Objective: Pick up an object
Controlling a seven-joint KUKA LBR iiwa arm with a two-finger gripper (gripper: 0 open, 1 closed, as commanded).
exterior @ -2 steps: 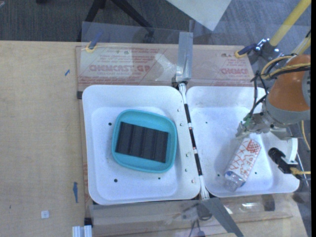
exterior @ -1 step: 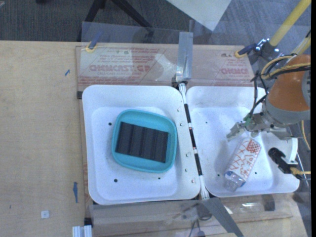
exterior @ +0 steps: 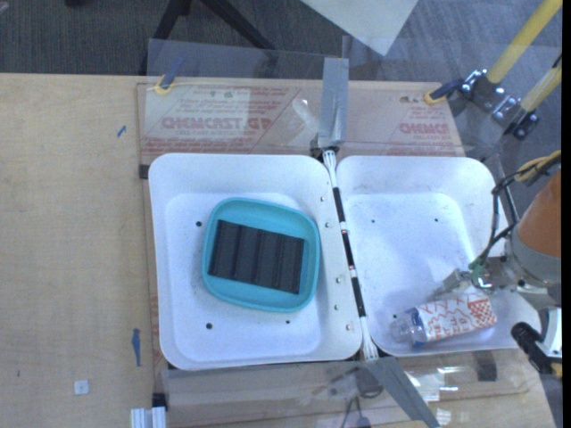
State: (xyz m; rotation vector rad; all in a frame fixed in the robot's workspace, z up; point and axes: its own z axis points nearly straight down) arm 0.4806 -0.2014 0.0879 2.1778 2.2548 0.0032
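The wooden bench (exterior: 62, 239) carries two shallow white bins side by side. The left bin (exterior: 178, 194) holds a teal plastic tray (exterior: 260, 253) with a dark ribbed insert, set slightly askew near the bin's middle. The right bin (exterior: 419, 194) is mostly bare floor, with one item low in its near right corner: a small plastic bottle (exterior: 446, 319) with a red-and-white patterned label.

The arm (exterior: 544, 230) comes in from the right edge, its orange band showing above the wrist, and the gripper (exterior: 468, 279) sits low over the right bin's right side. Whether its fingers are spread or closed cannot be told from this angle; nothing is visibly between them.

The bottle lies on its side just below and slightly left of the gripper tip, near it and perhaps almost touching. Its long axis runs roughly left to right with a slight upward tilt toward the right; the clear neck end appears to point left, toward the bin's near edge. As a judgement, the bottle is the nearer candidate, and a grasp would want the fingers closing across that long axis.
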